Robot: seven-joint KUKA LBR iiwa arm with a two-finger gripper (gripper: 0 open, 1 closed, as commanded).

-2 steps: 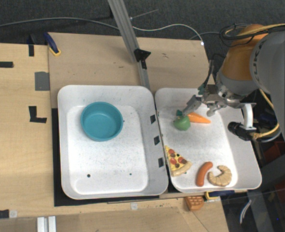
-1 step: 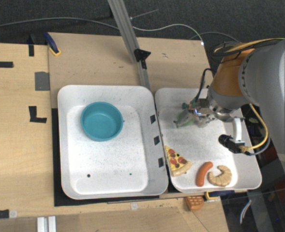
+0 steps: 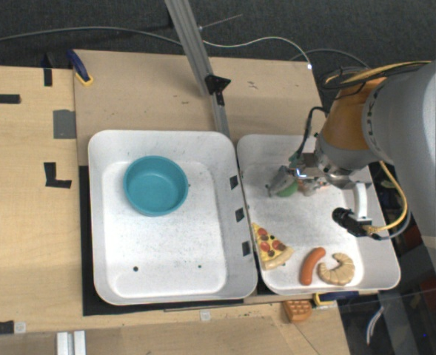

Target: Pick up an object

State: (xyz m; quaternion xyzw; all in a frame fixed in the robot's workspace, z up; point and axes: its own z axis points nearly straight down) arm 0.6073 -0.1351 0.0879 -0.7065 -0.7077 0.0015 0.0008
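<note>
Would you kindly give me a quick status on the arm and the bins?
Gripper low in right bin, over something green. No confirmed grasp. Pizza slice, sausage, croissant loose near front edge. Blue bowl in left bin.

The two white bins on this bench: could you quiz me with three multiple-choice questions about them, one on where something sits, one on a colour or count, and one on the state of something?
1. Where is the round teal plastic bowl?
A. in the left white bin
B. in the right white bin
C. on the wooden bench

2. How many toy foods lie along the right bin's near edge?
A. one
B. three
C. five

3. How does the bowl stand?
A. upside down
B. on its side
C. upright, opening upward

Answers:
1. A: the bowl rests in the left bin's upper part.
2. B: a toy pizza slice, a red-orange toy sausage and a tan toy croissant lie there.
3. C: its hollow inside faces the camera.
</note>
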